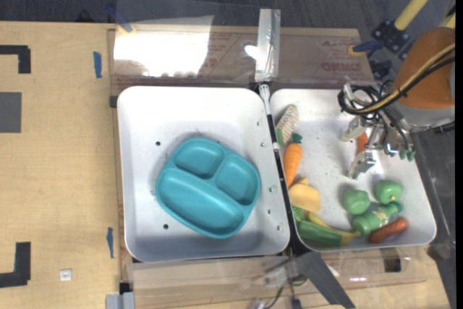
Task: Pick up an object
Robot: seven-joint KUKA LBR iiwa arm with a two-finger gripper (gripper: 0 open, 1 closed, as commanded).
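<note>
The robot's silver two-finger gripper [364, 155] hangs over the right white bin [423, 188], near its far right side. I cannot tell if it is open or shut, and nothing shows in its grip.

The toy food sits along the near edge and the left wall of this bin. A round green plastic toy vegetable [355, 200] is the closest thing. It lies just toward the near edge from the gripper, almost straight below it in the view. A green pepper toy [388, 191] sits to its right. A red toy [388, 229] lies by the near right corner.

An orange toy carrot [292, 161] lies along the left wall, with its long side running from the far edge to the near edge. A yellow toy piece [304, 196] is just below it.

The left white bin [137, 112] holds a teal plastic plate with three parts [208, 187].

I think the round green one is the easiest pick, a short move toward the near edge and down.
</note>
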